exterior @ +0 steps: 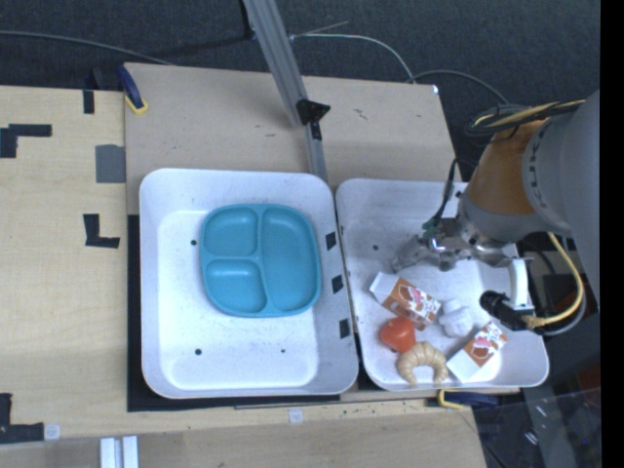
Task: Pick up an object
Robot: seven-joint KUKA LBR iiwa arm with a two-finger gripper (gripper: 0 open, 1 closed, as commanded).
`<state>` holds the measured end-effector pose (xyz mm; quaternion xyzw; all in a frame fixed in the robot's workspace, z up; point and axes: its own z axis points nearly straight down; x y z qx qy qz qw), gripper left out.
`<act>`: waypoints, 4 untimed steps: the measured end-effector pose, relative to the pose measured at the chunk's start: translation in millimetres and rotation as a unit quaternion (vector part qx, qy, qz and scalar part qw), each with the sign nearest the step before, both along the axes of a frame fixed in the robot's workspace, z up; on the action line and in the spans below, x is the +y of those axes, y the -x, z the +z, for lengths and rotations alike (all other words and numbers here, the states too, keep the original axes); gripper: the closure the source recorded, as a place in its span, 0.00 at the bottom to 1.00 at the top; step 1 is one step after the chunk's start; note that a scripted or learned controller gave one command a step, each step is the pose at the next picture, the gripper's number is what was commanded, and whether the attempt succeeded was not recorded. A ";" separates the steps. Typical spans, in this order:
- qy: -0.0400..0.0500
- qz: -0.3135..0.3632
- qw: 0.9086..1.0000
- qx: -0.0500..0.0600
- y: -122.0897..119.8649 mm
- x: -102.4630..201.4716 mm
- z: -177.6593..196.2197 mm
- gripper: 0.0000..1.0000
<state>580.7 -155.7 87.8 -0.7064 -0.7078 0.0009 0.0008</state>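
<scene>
The camera view takes in a pale wooden table point(58, 261) with black tape marks at its left side. On it lie two white bins side by side. The left bin point(166, 359) holds a blue plate point(260, 259) with three compartments, lying flat toward the bin's upper part. A grey pole point(283, 57) slants down from the top and ends near the seam between the bins. The right bin point(380, 208) carries a cluster of small things in its lower half: an orange-and-white packet point(409, 300) tilted near the middle, a red tomato point(397, 334) just below it, a tan croissant point(422, 361) touching the tomato's lower right, a white lump point(454, 317) beside the packet, and a small white-and-orange carton point(485, 344) at the lower right corner. Above this cluster, over bare bin floor, hangs the hand point(414, 254), its metal fingers pointing left and down; whether they are spread or pressed together I cannot tell, and nothing shows between them. Behind it the arm point(546, 178), grey with an orange band, reaches in from the right, with black and yellow cables looped beside it.
</scene>
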 end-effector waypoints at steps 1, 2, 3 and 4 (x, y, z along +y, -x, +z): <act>0.000 0.000 1.000 0.000 0.0 0.4 10.6 1.00; 0.001 0.000 1.000 -0.004 -3.8 -2.0 73.5 1.00; 0.000 0.000 1.000 -0.003 -4.6 -1.8 116.0 1.00; -0.001 0.002 1.000 -0.001 -11.9 45.3 110.8 1.00</act>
